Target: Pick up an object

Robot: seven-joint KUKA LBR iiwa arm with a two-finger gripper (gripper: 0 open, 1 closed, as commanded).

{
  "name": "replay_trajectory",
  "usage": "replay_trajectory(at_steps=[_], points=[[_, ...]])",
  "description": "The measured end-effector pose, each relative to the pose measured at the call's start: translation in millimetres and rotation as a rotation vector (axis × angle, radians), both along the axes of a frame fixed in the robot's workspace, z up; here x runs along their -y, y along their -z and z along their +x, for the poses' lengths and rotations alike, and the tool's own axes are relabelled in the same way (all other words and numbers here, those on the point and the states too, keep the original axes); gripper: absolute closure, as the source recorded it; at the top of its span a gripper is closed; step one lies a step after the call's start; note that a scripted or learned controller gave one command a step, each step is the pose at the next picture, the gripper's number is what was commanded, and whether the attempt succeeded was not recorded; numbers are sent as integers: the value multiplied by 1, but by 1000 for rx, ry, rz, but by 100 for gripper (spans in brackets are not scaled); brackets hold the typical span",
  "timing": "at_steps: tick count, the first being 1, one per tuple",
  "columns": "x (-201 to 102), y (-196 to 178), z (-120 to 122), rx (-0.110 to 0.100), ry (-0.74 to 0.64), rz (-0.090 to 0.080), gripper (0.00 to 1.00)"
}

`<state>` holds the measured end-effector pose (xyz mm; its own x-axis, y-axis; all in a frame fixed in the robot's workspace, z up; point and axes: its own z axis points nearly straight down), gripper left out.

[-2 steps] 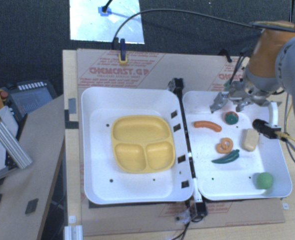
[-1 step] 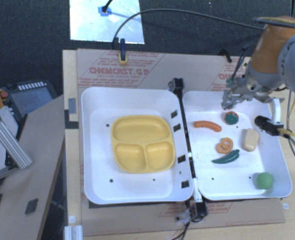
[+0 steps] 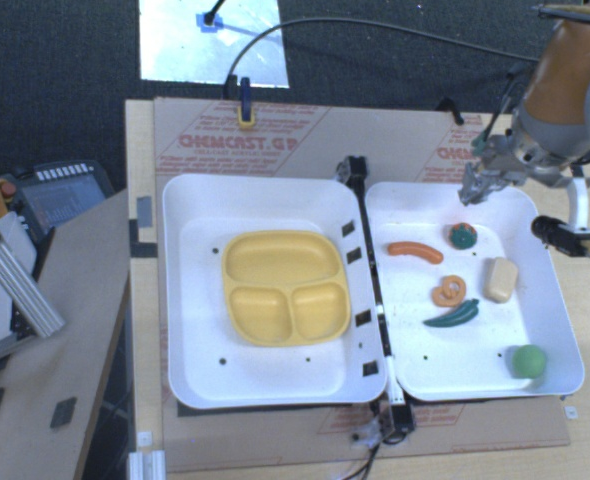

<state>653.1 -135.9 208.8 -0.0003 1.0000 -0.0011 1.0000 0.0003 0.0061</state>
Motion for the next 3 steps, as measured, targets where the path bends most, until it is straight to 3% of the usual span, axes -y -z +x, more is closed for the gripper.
replay_trajectory(at_steps=[1, 2, 3], points=[[2, -51, -8, 1, 0, 0, 100], [2, -63, -7, -2, -3, 0, 100], [-49, -49, 2, -4, -8, 2, 100]])
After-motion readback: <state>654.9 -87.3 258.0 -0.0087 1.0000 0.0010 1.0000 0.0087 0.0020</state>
